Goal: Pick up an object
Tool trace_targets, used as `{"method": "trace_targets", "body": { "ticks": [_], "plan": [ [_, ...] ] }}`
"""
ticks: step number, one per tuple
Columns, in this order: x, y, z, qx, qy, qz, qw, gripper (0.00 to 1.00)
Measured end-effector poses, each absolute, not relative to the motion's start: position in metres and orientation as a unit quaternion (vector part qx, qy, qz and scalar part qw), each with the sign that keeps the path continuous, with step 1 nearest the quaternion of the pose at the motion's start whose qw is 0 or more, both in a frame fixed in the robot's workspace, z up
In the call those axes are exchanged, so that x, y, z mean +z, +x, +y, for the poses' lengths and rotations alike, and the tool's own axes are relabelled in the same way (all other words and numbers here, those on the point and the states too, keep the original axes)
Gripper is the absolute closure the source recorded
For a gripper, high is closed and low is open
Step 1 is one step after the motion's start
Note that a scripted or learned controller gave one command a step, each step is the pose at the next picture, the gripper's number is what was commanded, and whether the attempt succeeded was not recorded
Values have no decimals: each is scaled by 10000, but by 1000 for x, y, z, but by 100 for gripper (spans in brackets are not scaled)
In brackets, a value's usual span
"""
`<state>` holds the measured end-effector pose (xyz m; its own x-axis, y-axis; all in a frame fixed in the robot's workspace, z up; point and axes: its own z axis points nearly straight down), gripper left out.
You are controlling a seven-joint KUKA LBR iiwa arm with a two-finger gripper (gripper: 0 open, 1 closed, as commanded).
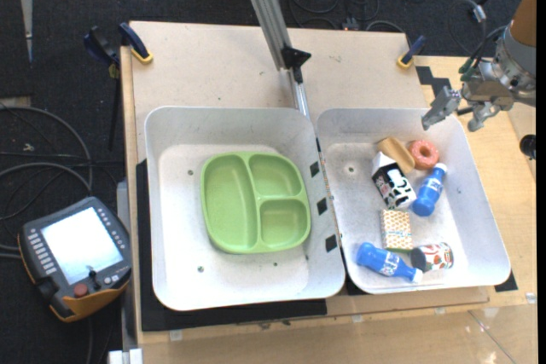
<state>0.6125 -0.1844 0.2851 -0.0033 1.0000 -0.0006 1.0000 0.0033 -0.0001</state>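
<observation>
The hand (456, 111) hangs released, fingers spread and gripping nothing, over the far right rim of the right bin (482, 209). Just below it lies the pink doughnut (424, 153). Below that lie a blue bottle (430, 188) and a black-and-white carton (392, 183).

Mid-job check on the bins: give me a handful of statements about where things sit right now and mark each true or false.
1. The green divided plate lies in the left bin. True.
2. The gripper hangs above the right bin's far right corner, holding nothing. True.
3. The pink donut lies on the green plate. False: it lies in the right bin.
4. Two blue bottles lie in the right bin. True.
5. The jaws are clamped on a bottle. False: they are open.
</observation>
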Motion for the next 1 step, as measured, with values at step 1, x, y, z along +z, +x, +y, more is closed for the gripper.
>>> {"method": "trace_targets", "body": {
  "ticks": [1],
  "plan": [
    [285, 613, -184, -4, 7059, 7083, 2, 0]
  ]
}}
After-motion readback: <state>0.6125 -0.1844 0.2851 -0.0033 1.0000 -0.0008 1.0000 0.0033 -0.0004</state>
